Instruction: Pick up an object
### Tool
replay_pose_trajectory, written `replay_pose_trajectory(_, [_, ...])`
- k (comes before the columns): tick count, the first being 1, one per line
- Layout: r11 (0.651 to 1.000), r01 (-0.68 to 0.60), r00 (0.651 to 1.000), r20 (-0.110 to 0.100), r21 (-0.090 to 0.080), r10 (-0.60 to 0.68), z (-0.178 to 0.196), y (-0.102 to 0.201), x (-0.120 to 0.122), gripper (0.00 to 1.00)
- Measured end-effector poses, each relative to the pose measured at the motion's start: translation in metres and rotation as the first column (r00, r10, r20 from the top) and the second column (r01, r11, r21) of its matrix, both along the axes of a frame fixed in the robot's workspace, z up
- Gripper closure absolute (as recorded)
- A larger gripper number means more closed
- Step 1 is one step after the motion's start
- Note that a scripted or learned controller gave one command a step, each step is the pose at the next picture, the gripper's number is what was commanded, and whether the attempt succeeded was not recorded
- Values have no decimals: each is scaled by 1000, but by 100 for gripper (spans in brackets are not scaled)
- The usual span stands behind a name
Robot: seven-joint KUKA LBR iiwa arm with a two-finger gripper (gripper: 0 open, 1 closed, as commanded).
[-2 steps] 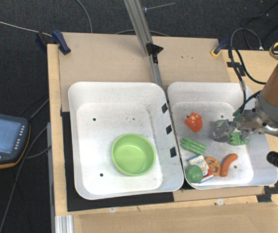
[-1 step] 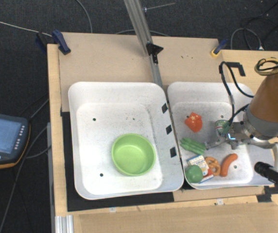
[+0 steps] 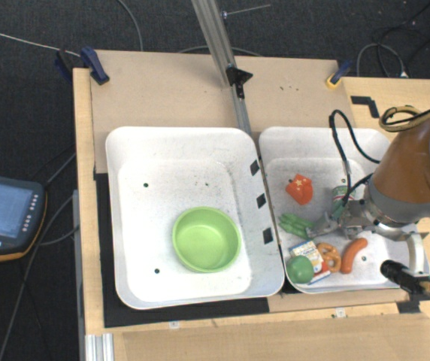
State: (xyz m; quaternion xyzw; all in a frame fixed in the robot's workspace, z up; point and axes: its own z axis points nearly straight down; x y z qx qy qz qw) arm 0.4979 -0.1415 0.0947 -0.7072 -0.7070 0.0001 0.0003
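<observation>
The right bin (image 3: 316,145) holds several small things. A red pepper-like toy (image 3: 299,189) lies near its middle. Below it is a green leafy piece (image 3: 295,223). At the front sit a green ball (image 3: 300,270), a small printed carton (image 3: 310,253), an orange ring-shaped piece (image 3: 330,256) and a red sausage (image 3: 353,252). My gripper (image 3: 334,222) is low in this bin, just right of the green leafy piece and above the carton and sausage. Nothing shows as held.
The left bin (image 3: 177,153) holds a light green bowl (image 3: 206,238) near its front. A metal pole (image 3: 222,40) slants over the back of the bench. Black cables (image 3: 343,138) loop over the right bin behind the arm. A handheld pendant (image 3: 4,216) lies at far left.
</observation>
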Motion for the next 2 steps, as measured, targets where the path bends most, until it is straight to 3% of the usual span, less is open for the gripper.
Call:
replay_pose_trajectory(1, [1000, -1, 1000, 4, -1, 1, 13, 0, 1, 100])
replay_pose_trajectory(2, [1000, -1, 1000, 6, -1, 1, 72, 5, -3, 100])
